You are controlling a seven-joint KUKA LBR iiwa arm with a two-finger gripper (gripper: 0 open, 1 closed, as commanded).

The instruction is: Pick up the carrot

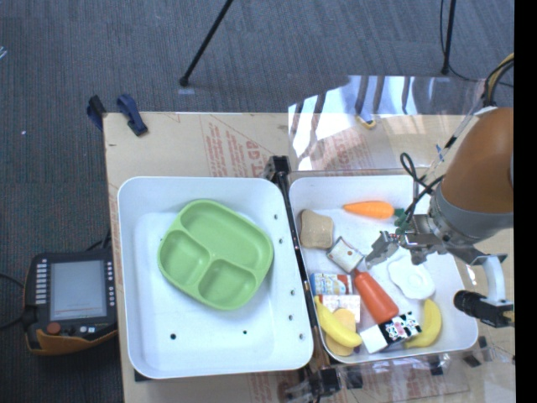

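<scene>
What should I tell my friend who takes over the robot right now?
Gripper: over the right white bin, holding nothing that can be seen.
Orange toy carrot with green top: lying at the far side of the right bin, beside the tan bread slice, apart from the gripper.
Left bin: holds the green divided plate.
Done: nothing picked yet.
Left: move over the carrot, grasp, lift.
</scene>
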